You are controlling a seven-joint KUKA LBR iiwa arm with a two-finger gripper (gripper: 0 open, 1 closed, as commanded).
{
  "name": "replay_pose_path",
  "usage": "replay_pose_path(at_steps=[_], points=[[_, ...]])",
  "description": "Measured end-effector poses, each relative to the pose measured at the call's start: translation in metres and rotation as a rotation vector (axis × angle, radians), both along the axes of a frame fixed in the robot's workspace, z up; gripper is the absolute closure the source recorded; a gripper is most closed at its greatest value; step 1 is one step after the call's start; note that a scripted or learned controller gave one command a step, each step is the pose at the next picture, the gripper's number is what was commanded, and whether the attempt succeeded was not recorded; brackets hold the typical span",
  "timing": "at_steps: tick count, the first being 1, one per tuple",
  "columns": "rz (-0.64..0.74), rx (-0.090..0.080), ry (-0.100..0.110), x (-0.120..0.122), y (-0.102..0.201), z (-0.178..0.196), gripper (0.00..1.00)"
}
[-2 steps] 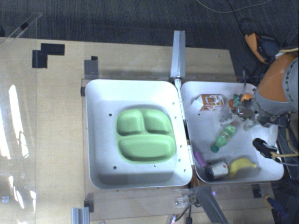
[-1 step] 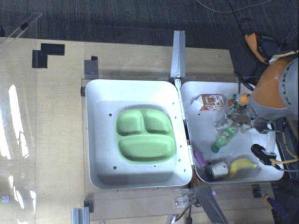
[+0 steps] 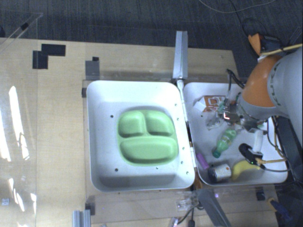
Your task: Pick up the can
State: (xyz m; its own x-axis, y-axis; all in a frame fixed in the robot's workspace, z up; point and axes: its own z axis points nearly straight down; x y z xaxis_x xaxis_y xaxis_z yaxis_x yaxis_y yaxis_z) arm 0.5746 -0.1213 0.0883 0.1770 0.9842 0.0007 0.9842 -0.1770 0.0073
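The can (image 3: 219, 172) is a small silvery cylinder with a dark end, lying on its side near the front edge of the right bin (image 3: 199, 126). My gripper (image 3: 226, 116) hangs over the middle of that bin, well behind the can and apart from it, just above the top of a green bottle (image 3: 224, 142). Nothing can be seen held in it. The grey arm with its orange band comes in from the right and hides the bin's right rear part.
A yellow banana (image 3: 244, 167) lies right of the can and a purple item (image 3: 202, 161) just left of it. An orange-and-white packet (image 3: 212, 101) sits at the bin's back. The left bin (image 3: 99, 141) holds a green divided plate (image 3: 147, 137).
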Motion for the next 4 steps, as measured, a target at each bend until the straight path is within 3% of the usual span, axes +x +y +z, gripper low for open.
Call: replay_pose_path(at_steps=[1, 2, 3, 4], points=[[0.051, -0.004, -0.002, -0.041, -0.07, -0.001, 0.0], [0.047, -0.001, 0.005, -0.057, -0.076, 0.094, 0.0], [-0.004, -0.001, -0.001, -0.038, 0.003, -0.001, 0.0], [-0.106, 0.008, 0.027, 0.036, -0.021, -0.003, 0.0]])
